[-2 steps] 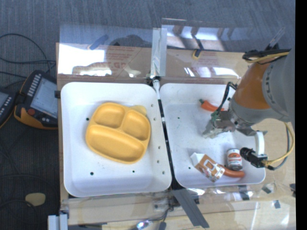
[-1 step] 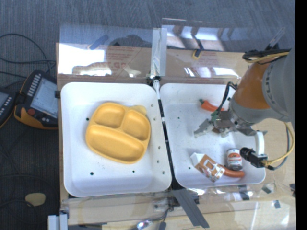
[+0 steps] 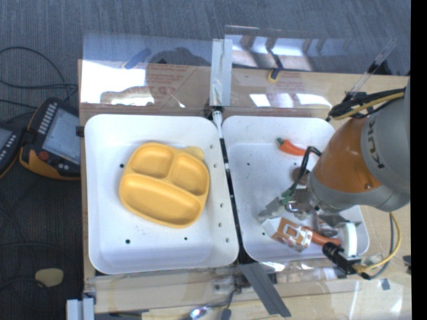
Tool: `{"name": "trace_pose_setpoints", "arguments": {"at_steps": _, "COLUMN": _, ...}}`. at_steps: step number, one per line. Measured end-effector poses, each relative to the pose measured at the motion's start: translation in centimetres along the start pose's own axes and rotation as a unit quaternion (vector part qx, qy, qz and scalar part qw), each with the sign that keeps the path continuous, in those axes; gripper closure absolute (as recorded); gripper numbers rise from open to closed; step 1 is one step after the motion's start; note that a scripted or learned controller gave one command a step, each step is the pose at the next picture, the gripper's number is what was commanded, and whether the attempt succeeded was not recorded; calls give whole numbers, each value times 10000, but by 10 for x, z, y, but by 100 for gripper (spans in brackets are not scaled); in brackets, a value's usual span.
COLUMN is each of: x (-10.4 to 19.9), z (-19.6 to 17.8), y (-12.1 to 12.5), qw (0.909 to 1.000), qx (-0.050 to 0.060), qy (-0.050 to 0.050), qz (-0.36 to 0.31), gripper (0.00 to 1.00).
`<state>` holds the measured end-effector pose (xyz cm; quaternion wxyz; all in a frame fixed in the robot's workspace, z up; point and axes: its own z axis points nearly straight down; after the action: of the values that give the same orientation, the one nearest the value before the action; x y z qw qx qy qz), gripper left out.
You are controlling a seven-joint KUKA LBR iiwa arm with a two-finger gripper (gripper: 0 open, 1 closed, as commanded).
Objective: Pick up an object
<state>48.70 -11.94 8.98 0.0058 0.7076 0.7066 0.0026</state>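
Note:
My gripper (image 3: 275,209) hangs low over the middle of the right bin (image 3: 257,139), below the grey arm with its orange band. A small orange and white packet (image 3: 293,235) lies just beneath and to the right of the gripper, near the bin's front wall. An orange carrot-shaped toy (image 3: 291,147) rests at the back of the same bin. Another orange piece (image 3: 325,235) pokes out from under the arm beside the packet. I see nothing held in the gripper.
The left bin (image 3: 107,239) holds a yellow divided plate (image 3: 165,183), with a pale object (image 3: 194,153) peeking out behind it. The arm covers the right bin's right side. A handheld controller (image 3: 50,139) lies off the bench at left.

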Motion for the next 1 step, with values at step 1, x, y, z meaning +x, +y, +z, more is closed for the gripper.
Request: {"name": "trace_pose_setpoints", "arguments": {"at_steps": 1, "x": 25, "z": -8, "y": -4, "qw": 10000, "qx": 79, "qy": 34, "qz": -19, "gripper": 0}}
